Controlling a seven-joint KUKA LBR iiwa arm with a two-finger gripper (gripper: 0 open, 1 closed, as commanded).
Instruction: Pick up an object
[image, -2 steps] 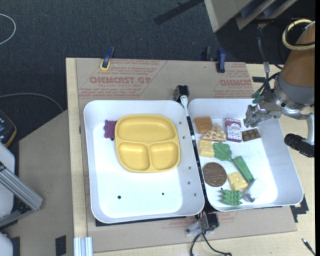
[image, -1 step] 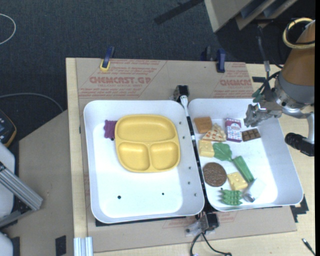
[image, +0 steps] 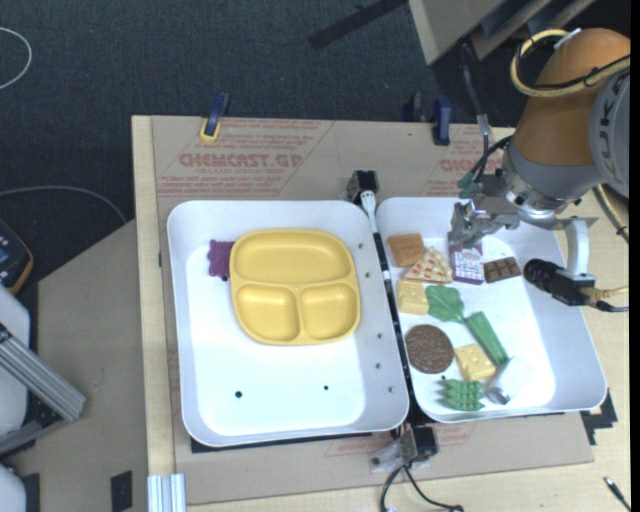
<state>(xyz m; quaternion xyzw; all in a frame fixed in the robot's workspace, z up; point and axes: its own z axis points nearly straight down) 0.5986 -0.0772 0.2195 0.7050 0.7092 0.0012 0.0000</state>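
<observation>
Gripper (image: 466, 238) sits low over the right bin (image: 570, 375), near its far edge; can't tell its state. Just below it: small pink-white packet (image: 467, 264), w/ brown chocolate bar (image: 502, 268) beside it. Toward that bin's left wall: toast (image: 406, 249), pizza slice (image: 430, 267), cheese (image: 412, 297), cookie (image: 430, 348). Left bin (image: 200, 380) holds yellow divided plate (image: 295, 284), purple item (image: 220, 258) at its left edge.
</observation>
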